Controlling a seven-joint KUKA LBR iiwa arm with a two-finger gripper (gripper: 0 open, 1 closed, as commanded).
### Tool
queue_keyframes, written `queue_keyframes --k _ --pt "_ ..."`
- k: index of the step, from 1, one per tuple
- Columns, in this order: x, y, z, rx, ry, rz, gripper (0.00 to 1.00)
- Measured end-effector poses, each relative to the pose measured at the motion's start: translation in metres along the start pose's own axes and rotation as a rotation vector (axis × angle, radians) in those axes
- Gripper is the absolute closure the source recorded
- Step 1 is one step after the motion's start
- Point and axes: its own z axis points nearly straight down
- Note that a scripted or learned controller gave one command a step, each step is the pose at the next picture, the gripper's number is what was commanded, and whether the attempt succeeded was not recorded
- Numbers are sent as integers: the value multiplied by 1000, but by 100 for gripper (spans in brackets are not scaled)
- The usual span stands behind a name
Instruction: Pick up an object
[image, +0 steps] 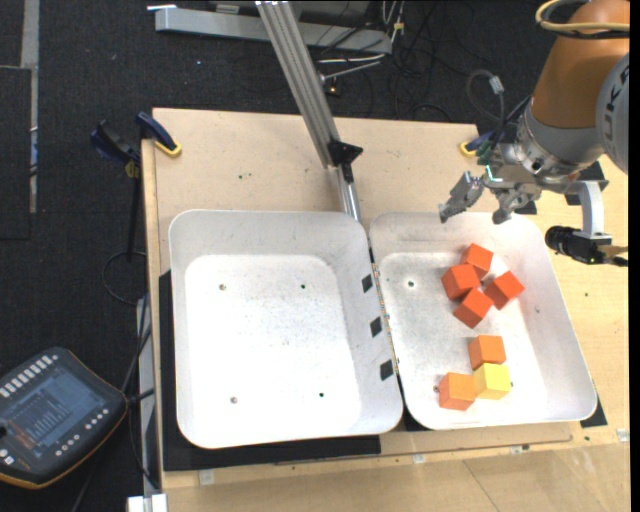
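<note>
1. Up at the far right, the tool (487, 200) hangs over the far edge of the right bin (560, 340), its two fingers spread apart with nothing between them.
2. Just near of it, in the right bin, four red-orange blocks (478, 285) sit bunched together, touching or nearly so.
3. Nearer still in that bin lies an orange block (487, 350), and just beyond it a yellow block (494, 381) touches another orange block (456, 390) on its left.
4. The left bin (270, 320) sits beside the right one, their rims meeting in the middle.
5. Both bins rest on the tan worktop (250, 160).
6. A handheld control pad (55, 415) lies off the worktop at the near left.
</note>
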Motion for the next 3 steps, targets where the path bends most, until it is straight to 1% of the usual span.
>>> queue_keyframes --k 1,2,3 --pt "0 0 -2 -3 -1 -2 0" --pt "-2 -1 62 2 0 1 0" --pt "-5 -4 106 0 -1 1 0"
